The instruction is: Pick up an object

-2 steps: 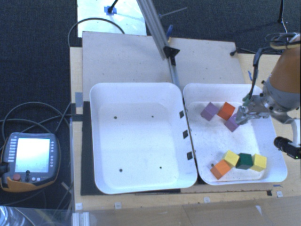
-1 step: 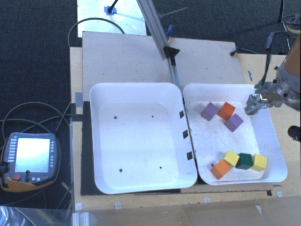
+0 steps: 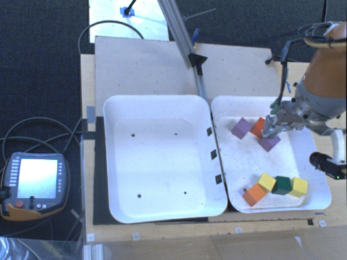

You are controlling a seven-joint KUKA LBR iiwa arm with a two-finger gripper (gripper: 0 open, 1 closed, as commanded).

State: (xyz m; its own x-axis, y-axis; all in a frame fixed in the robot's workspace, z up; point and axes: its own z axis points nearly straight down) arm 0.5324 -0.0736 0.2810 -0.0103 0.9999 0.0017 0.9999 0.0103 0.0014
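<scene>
In the right bin my gripper hangs low over a small cluster of blocks: a purple block to its left, an orange-red block right under its fingers, and another purple block just below it. The fingertips sit against the orange-red block, but the wrist body hides how they stand. Near the bin's front lie an orange block, a yellow block, a dark green block and a second yellow block.
The left bin lies beside the right one, with black clips along the shared rim. A metal pole slants over the bench's back. A teach pendant lies on the floor at the left.
</scene>
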